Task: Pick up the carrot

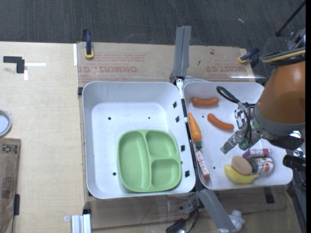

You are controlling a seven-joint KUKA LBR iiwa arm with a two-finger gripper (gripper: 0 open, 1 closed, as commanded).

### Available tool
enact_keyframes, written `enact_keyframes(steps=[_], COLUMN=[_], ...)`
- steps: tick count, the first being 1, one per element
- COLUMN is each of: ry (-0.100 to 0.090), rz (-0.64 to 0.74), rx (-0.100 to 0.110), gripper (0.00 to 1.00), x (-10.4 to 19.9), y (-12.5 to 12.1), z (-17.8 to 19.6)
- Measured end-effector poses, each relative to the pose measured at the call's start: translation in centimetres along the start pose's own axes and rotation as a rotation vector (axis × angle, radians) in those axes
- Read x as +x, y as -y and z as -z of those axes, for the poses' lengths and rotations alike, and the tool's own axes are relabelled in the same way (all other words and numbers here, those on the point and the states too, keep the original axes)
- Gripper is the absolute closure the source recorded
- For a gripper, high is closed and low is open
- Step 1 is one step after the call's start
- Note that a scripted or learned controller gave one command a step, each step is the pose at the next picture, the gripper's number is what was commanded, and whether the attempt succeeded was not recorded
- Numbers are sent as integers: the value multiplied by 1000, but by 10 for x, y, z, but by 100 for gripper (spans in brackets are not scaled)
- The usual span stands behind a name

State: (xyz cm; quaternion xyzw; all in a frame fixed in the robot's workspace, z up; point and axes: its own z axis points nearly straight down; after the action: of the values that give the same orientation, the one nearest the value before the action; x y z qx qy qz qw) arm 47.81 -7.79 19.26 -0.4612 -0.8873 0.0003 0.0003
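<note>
The orange carrot lies along the left wall of the right bin, pointing up and down in the view. My gripper hangs over the middle of the right bin, to the right of and slightly below the carrot, well apart from it. It sits just above a tan egg-shaped item. The arm's orange band covers the bin's right part.
Two sausages lie in the right bin above the gripper. A banana, a can, a small bottle and a red packet lie near the front. The left bin holds a green divided plate.
</note>
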Motion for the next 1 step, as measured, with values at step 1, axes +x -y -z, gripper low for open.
enact_keyframes(steps=[1], ry=[0], rz=[-268], rx=[1], gripper=[100], x=[27], y=[-59], z=[-2])
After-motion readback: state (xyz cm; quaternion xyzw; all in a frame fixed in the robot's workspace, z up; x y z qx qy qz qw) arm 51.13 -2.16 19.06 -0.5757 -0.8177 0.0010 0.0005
